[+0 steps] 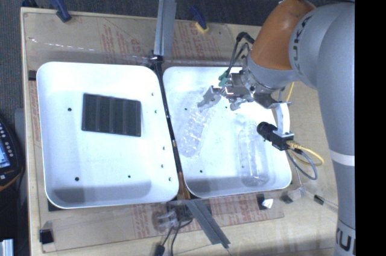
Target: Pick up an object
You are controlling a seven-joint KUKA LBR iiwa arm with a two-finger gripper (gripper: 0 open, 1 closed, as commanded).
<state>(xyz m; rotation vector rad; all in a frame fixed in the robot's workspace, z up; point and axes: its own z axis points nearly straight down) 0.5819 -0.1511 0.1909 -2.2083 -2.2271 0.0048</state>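
My gripper [223,99] hangs over the upper middle of the right bin [277,179], fingers spread open with nothing between them. A clear plastic bottle [196,127] lies slanted in that bin, just below and left of the left fingertip [208,98]. A second clear bottle [250,155] lies near the bin's right wall, below the gripper. Both bottles are faint against the white floor. In the left bin [48,128] lies a dark grey ridged rectangular block [111,115], far from the gripper.
The grey arm with its orange band [280,37] comes in over the right bin's upper right corner. A black connector with cables [274,135] hangs by the right wall. A metal bar [164,25] and blue clamps [60,7] sit along the bench's back edge.
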